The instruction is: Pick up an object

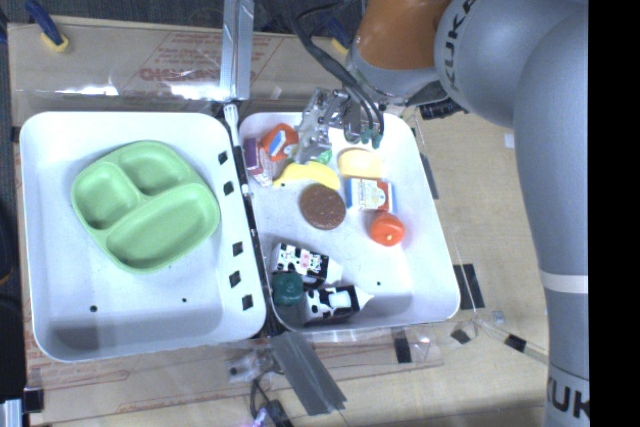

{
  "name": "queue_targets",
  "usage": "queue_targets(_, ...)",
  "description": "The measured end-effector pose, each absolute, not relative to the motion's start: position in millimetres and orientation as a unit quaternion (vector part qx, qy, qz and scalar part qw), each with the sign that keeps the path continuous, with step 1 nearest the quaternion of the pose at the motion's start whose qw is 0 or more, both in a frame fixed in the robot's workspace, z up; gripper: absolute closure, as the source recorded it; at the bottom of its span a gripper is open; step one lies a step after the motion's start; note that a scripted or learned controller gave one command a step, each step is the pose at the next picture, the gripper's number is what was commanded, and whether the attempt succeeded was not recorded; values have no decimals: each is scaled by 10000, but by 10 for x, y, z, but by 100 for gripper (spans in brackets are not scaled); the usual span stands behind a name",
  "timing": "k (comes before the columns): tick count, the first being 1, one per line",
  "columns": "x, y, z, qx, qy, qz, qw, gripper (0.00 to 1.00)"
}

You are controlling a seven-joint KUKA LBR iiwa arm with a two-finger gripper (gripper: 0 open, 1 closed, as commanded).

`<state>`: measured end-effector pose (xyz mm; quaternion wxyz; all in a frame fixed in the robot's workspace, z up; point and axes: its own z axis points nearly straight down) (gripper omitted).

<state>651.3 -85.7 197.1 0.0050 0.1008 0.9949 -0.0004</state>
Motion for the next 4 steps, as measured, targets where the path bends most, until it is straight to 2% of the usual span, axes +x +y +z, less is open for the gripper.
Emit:
queue_targets(1,6136,-1651,1369,-257,9997,-2,-22,100)
queue_targets(2,6349,-2111,1774,-506,9987,-13,26,100)
queue_targets(3,6582,-1341,1962,702,9975,2,17,100)
queue_targets(4,6206,-2126,1881,-29,10000,-6,-8,100)
